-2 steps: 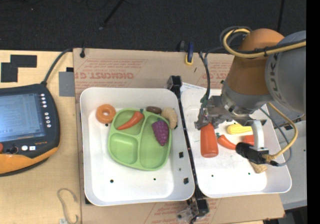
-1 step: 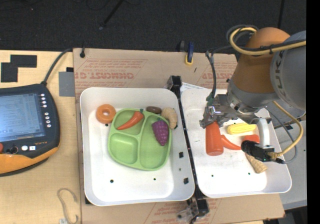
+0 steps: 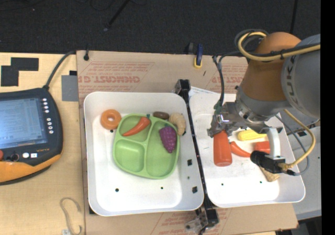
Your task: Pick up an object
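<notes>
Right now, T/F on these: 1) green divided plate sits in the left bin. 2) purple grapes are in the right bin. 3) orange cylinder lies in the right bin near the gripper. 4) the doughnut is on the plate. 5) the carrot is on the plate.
1) True: the green divided plate sits in the left bin.
2) False: the purple grapes lie on the plate, in the left bin.
3) True: the orange cylinder lies in the right bin, just below the gripper.
4) False: the doughnut rests on the bin floor beside the plate's upper left edge.
5) True: the carrot lies on the plate.
</notes>
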### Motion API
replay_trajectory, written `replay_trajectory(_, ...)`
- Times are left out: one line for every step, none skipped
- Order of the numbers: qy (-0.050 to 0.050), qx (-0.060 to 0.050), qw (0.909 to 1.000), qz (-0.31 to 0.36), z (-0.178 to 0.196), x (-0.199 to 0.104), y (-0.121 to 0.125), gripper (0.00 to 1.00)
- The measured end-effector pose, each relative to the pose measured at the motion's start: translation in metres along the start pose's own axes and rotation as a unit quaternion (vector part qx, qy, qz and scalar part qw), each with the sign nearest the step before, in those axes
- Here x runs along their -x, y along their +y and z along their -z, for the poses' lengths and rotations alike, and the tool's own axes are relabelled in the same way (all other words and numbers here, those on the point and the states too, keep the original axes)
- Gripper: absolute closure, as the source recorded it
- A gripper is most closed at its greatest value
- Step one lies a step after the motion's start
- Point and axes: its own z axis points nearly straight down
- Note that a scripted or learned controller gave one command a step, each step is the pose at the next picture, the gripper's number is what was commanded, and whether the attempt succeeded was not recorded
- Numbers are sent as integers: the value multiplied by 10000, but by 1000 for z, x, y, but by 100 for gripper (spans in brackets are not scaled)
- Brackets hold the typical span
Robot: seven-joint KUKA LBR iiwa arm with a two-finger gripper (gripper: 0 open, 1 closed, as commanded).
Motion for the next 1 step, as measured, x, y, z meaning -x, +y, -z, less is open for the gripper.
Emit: replay_trajectory(0, 3, 10000, -6, 2, 0, -3, 100)
